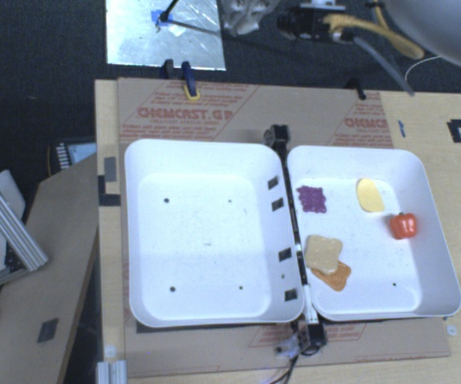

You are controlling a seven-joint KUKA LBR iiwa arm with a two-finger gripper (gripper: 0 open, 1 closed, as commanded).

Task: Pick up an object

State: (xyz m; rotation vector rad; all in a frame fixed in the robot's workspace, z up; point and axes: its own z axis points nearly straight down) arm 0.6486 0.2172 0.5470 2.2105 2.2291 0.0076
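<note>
The right bin (430, 214) holds several small objects. A purple bunch of grapes (311, 199) lies near its left wall. A pale yellow oval piece (369, 195) sits to the right of the grapes, and a red pepper (402, 226) lies close to the right wall. A beige slice (324, 254) rests partly on an orange piece (337, 277) in the lower left part of that bin. My gripper (248, 8) hangs at the top of the view, high up and beyond the far edge of the bench, far from all the objects. The grey arm (442, 10) fills the top right corner.
The left bin (134, 214) sits beside the right one, with a black clipped divider (288, 230) between them. A shiny metal plate (165, 21) lies on the floor at top left. A yellow cable (374, 29) runs along the arm.
</note>
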